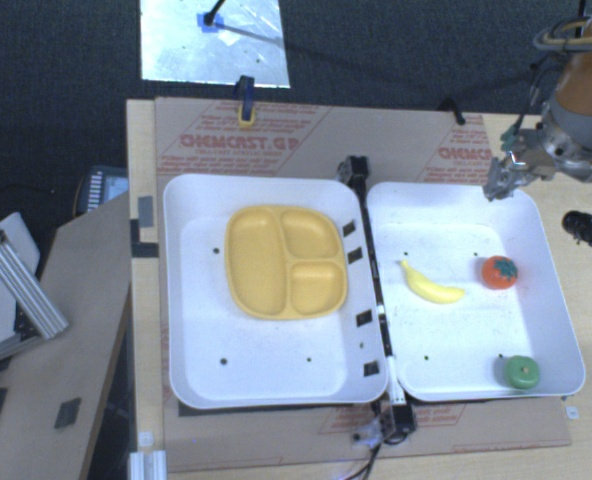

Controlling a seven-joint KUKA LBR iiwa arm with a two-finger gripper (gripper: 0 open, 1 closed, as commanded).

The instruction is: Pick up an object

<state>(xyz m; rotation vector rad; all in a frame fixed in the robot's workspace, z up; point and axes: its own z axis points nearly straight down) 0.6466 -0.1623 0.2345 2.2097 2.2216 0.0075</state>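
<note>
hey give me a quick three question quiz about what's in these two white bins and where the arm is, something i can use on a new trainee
1. True or false: the yellow divided tray lies in the right bin.
2. Which item lies nearest the front edge of the right bin? A) the banana B) the orange-red tomato C) the green round fruit
3. Fill in: the gripper is over the right bin's far ____ corner.

Key
1. False; it lies in the left bin.
2. C
3. right, apart from all three items.
</note>
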